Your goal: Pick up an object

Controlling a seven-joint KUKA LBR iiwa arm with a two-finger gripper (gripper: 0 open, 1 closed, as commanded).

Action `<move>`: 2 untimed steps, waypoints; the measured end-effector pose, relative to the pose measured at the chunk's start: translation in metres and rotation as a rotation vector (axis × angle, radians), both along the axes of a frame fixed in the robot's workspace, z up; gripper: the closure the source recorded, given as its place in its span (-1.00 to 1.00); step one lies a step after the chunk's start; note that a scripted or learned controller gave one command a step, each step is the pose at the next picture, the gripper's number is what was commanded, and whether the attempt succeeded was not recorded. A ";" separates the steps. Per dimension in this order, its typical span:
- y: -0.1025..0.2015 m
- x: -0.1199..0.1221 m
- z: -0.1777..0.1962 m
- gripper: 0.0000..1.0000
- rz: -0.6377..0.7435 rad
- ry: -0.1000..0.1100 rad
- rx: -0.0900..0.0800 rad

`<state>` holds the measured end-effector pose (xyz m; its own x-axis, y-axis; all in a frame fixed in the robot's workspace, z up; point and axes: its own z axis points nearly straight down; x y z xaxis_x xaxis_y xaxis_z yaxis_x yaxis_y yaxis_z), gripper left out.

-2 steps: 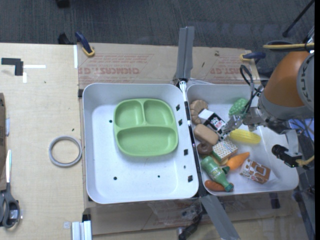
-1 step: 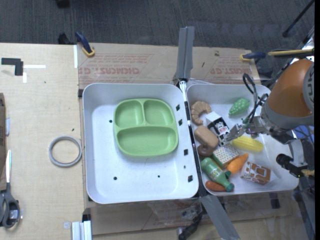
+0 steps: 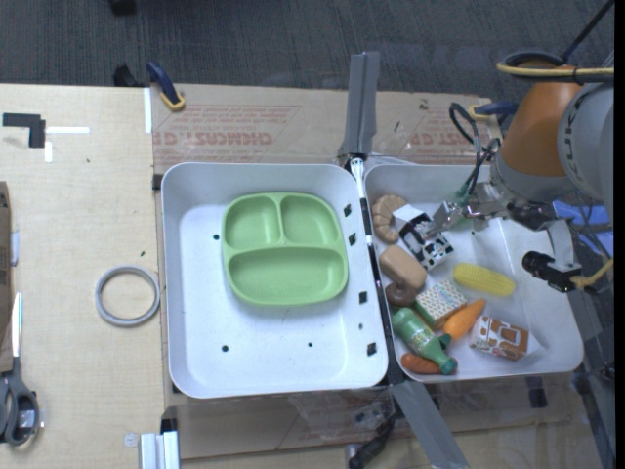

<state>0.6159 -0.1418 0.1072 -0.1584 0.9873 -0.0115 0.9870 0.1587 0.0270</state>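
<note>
The gripper (image 3: 427,239), jaws' state impossible to tell, hangs in the right bin (image 3: 547,364) at 9 o'clock of a yellow, knobbly corn cob (image 3: 484,279) lying flat.

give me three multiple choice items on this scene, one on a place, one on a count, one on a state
1. Where is the green tray?
A. in the left bin
B. in the right bin
C. on the bench outside the bins

2. How many compartments does the tray have?
A. two
B. three
C. five

3. What state is the tray in?
A. stacked with toy food
C. flipped upside down
B. upright with nothing in it

Answers:
1. A: it lies flat inside the left bin, while the toys, such as the corn and the bottle, are in the right bin.
2. B: two small sections at the top and one long one below.
3. B: its hollows face up and show bare green.
</note>
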 end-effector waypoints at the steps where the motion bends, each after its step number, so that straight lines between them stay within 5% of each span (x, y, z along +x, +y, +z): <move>1: -0.017 0.041 0.000 -1.00 -0.028 0.048 0.007; 2: -0.056 -0.045 -0.017 -1.00 -0.121 0.030 0.008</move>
